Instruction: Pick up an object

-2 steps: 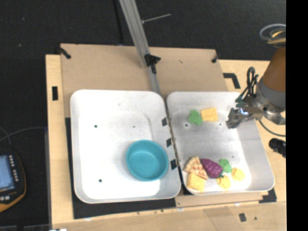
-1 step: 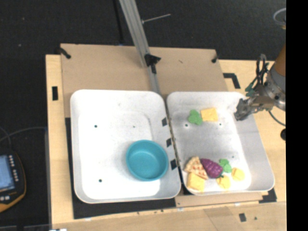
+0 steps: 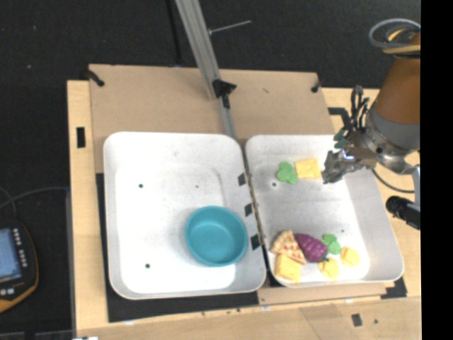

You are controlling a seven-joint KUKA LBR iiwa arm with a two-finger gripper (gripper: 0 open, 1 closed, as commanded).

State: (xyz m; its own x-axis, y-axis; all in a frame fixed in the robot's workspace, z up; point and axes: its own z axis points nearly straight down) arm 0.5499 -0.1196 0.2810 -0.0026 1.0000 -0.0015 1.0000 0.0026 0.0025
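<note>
Pincer: the pincer [image 3: 333,170] is hanging low over the far part of the right bin [image 3: 368,214], dark and small in this view; I cannot tell how it is set or whether anything is caught in it.

Arm: the grey arm [image 3: 386,129] with its orange band is reaching in from the right, tilting down toward the bin's far right part.

Nearest thing: a yellow block [image 3: 308,168] is lying just beside the pincer, on its left, flat on the bin floor; whether the two are touching I cannot tell.

Next to it: a green piece [image 3: 286,173] is sitting against the yellow block's left side, a little farther from the pincer.

Near cluster: well apart from the pincer, at the near edge of the right bin, a heap is lying together: a waffle-patterned wedge [image 3: 284,242], a purple piece [image 3: 310,245], a small green piece [image 3: 331,244], a pale yellow slab [image 3: 287,268] and two small yellow bits [image 3: 350,256].

Right bin: white and shallow, with the yellow block and green piece in its far part and the heap in its near part.

Left bin: the left bin [image 3: 141,168] is standing side by side with the right one, carrying a teal bowl [image 3: 215,235] upright in its near right part.

Bench: the bench [image 3: 163,98] is bearing both bins, with a grey rod [image 3: 202,44] slanting down to the seam between them.
</note>
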